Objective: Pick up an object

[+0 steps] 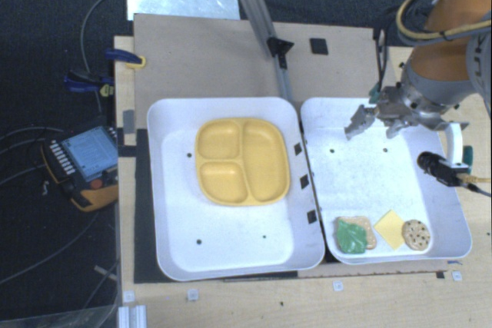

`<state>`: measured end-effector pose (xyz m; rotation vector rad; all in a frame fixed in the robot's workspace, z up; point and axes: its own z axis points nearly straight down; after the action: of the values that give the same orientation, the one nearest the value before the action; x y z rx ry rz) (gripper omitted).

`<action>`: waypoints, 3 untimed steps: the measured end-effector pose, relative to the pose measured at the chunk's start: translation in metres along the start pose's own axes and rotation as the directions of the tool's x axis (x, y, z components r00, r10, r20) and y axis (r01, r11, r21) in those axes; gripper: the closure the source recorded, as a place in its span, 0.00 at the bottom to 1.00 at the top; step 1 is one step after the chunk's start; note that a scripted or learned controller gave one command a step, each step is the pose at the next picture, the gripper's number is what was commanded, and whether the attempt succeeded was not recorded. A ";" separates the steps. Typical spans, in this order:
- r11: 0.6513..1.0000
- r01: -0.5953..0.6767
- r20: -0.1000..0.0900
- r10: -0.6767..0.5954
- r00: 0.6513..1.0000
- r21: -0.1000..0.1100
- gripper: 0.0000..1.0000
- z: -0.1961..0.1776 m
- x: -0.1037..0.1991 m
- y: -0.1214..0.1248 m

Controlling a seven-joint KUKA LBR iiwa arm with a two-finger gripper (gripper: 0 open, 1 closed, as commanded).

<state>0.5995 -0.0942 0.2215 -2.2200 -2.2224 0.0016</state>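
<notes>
The grey arm reaches in over the right bin (461,242), its pincer (376,123) spread apart with nothing between

I count two white bins: left bin (173,242), right bin (361,165). One yellow divided plate (242,161) with three compartments, in the left bin. Three food pieces in the right bin's near end: one green-topped toast (354,234), one yellow cheese slice (390,230), one cookie (416,234).
</notes>
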 end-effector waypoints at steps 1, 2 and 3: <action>1.000 -0.001 0.000 0.001 1.000 -0.001 0.00 0.061 -0.003 -0.002; 1.000 -0.001 -0.001 0.001 1.000 0.001 0.00 0.114 -0.006 -0.012; 1.000 0.000 0.000 0.000 1.000 -0.004 1.00 0.101 -0.005 -0.010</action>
<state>0.5893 -0.0997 0.1208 -2.2220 -2.2239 -0.0033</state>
